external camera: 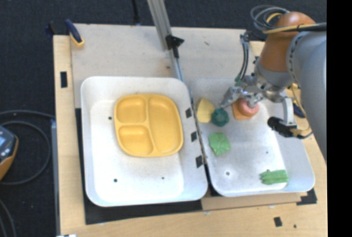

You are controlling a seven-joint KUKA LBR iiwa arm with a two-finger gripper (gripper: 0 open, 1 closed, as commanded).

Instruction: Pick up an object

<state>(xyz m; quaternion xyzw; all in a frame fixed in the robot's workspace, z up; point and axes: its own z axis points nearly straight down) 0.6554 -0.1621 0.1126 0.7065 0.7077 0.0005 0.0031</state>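
While the gripper (246, 99) hangs low over the far edge of the right bin (291, 172), an orange object (245, 110) sits right under it, touching or nearly so; whether the jaws are spread or closed on it I cannot tell, as the wrist hides them. Nothing looks lifted, so the pick seems not yet done. Near the bin's left wall lie a yellow piece (204, 110), a dark green ball (220, 117) and a light green lump (219, 143); a green strip (274, 177) lies near the front edge. The left bin (99, 175) carries a yellow divided tray (148, 124).
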